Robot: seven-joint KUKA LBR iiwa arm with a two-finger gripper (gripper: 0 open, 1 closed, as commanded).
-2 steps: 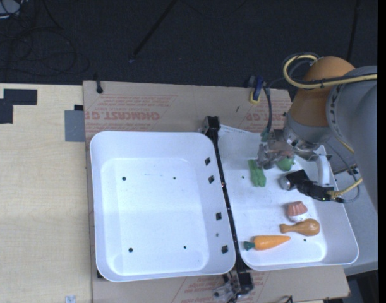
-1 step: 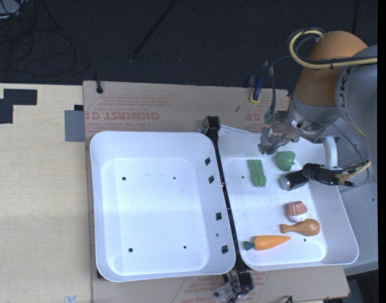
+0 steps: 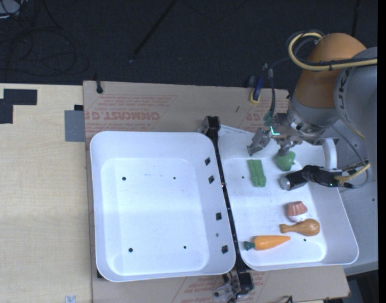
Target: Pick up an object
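Gripper (image 3: 272, 145) is low over the far end of the right bin (image 3: 331, 197), fingers spread wide with nothing between them. One fingertip sits at or just touching the top of a small green rounded piece (image 3: 285, 162), the likeliest pick. The other hangs over bare floor beyond a green oblong block (image 3: 256, 172). Neither item is centred in the gap. Risk: closing from here would catch the rounded piece on one side only, and it looks apt to roll or squirt off toward the bin wall. Descending could pin it under the fingertip instead of straddling it. The oblong block lies near enough to be nudged. Toy carrot (image 3: 268, 242), toy drumstick (image 3: 301, 228) and a pink-and-white piece (image 3: 296, 210) lie at the near end, well apart from the gripper. Left bin (image 3: 155, 213) is not involved.
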